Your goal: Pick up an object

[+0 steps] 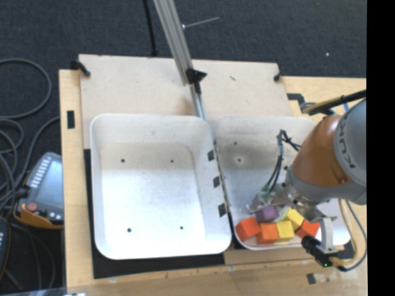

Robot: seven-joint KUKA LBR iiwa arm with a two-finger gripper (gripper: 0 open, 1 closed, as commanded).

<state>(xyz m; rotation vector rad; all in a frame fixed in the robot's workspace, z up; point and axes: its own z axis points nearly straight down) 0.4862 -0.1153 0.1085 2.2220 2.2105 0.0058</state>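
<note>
Arm (327, 159) reaching in from right, hanging low over right bin (247, 140), wrist covering gripper; pincer state not readable, cannot tell.

Candidate objects lying crowded in near corner of right bin: orange block (248, 227), second orange block (270, 232), yellow block (285, 229), second yellow block (295, 217), purple ball (267, 213), red block (310, 229). Pieces touching one another, probably settling against bin wall.

Left bin (154, 177) sitting beside it.

Judgement: arm working over cluster, nothing visibly lifted; tight packing is risking miss or double contact.

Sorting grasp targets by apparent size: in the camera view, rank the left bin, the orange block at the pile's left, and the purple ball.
1. left bin
2. orange block
3. purple ball, partly hidden by the arm, so unsure
</note>
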